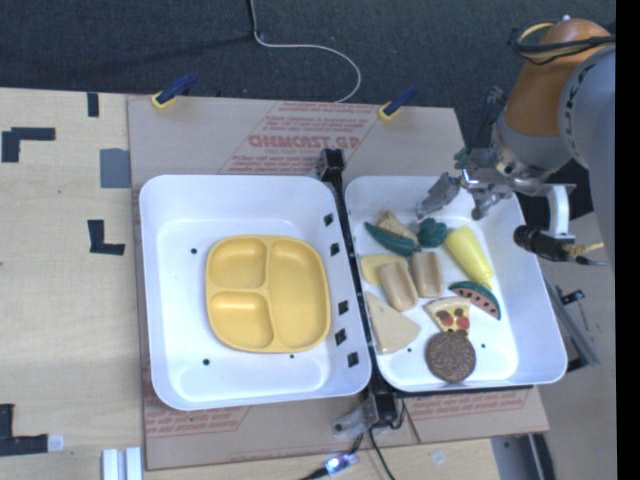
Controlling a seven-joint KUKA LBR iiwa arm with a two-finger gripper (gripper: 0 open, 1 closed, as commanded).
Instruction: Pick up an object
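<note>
Hovering open, the tool (460,200) sits above the yellow corn (469,253).

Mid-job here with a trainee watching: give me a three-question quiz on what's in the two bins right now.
1. True or false: the yellow tray lies in the left bin.
2. Which item lies nearest the front edge of the right bin? A) watermelon slice B) brown cookie C) yellow pepper
3. Fill in: the gripper is above the ___ bin's back part, fingers spread, nothing between them.

Key: 1 true; 2 B; 3 right.
</note>
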